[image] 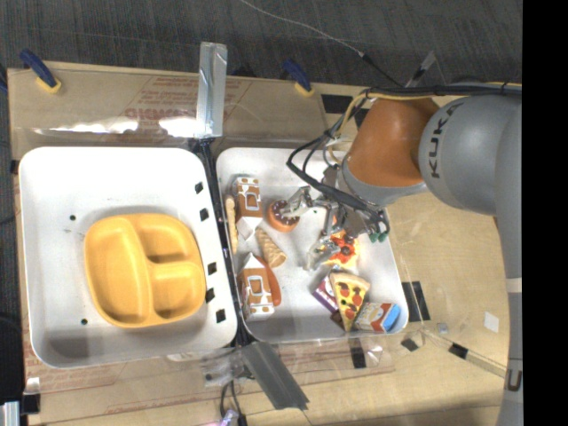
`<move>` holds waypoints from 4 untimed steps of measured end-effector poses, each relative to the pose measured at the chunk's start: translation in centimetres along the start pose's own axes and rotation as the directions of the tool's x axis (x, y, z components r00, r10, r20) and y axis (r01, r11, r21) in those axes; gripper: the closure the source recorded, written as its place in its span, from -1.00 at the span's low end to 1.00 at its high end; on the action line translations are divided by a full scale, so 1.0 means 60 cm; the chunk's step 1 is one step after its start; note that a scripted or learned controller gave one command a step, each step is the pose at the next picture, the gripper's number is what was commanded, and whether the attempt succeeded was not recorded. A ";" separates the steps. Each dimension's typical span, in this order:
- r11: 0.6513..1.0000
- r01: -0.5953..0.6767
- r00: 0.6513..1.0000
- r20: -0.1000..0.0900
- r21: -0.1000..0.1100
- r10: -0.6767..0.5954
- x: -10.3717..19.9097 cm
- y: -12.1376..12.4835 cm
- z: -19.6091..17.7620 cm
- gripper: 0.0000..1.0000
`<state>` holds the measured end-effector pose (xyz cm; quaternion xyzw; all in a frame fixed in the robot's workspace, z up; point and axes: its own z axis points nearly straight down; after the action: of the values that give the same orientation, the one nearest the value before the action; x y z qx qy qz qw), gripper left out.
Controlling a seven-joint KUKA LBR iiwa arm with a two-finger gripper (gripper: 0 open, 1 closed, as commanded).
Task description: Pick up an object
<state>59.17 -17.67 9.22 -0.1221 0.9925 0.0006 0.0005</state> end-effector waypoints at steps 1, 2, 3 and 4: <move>0.970 -0.242 0.970 0.001 0.000 0.242 0.094 -0.017 -0.001 -1.00; 0.967 -0.256 0.967 -0.003 0.000 0.256 0.065 0.058 0.001 -1.00; 0.994 -0.111 0.994 0.012 0.009 0.111 -0.015 -0.037 -0.221 -1.00; 1.000 -0.011 1.000 -0.007 -0.003 0.011 -0.024 -0.059 -0.067 -1.00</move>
<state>61.41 -20.79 13.24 -0.1166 0.9932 0.0015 -0.0030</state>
